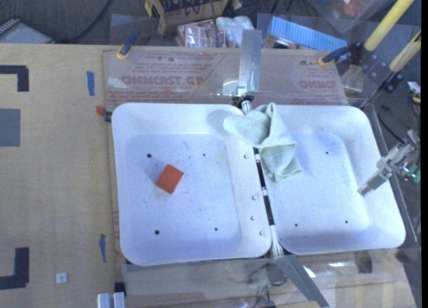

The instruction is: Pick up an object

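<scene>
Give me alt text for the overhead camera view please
An orange block lies in the left white bin, and a pale cloth drapes over the seam into the right bin. The gripper is at the right bin's right edge.

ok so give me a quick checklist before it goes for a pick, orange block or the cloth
1. Orange block lying free on the left bin floor, nothing touching it: ok.
2. Cloth lying within one bin: not ok, it drapes over the seam between the two bins.
3. Gripper placed over a target: not ok, it sits at the right bin's right rim, away from both items.
4. Gripper holding nothing: ok, nothing visible at its tip.
5. Gripper opening: cannot tell, too small and blurred.
6. Path from the gripper across the right bin to the cloth: ok, bare floor.
</scene>
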Motion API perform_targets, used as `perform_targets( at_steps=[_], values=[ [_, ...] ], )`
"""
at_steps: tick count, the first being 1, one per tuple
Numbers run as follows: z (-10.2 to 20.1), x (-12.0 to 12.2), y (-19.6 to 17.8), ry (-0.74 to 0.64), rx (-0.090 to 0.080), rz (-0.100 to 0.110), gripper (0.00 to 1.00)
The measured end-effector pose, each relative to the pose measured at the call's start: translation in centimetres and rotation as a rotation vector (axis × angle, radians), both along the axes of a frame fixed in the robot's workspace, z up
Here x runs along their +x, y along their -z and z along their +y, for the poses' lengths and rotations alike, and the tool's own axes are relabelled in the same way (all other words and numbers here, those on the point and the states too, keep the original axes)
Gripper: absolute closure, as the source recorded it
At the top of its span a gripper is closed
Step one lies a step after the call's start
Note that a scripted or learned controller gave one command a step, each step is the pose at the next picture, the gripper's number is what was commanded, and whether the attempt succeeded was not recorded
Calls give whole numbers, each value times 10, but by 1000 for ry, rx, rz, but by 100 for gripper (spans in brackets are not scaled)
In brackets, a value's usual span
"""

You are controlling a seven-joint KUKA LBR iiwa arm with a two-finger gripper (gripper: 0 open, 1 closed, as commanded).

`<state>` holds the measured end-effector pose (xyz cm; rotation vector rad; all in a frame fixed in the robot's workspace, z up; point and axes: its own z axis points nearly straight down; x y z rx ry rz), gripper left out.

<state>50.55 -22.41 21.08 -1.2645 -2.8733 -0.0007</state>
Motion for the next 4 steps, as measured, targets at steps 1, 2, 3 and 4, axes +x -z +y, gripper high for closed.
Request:
perform_targets(
  at_steps=[1, 2, 3, 4],
  values=[
    [-1, 2, -8, 2, -1, -2, 100],
    [88, -25, 83, -196, 1, 1, 100],
    [111, -25, -17, -256, -3, -8, 100],
    [78, -24, -68, -231, -4, -9, 100]
  ],
)
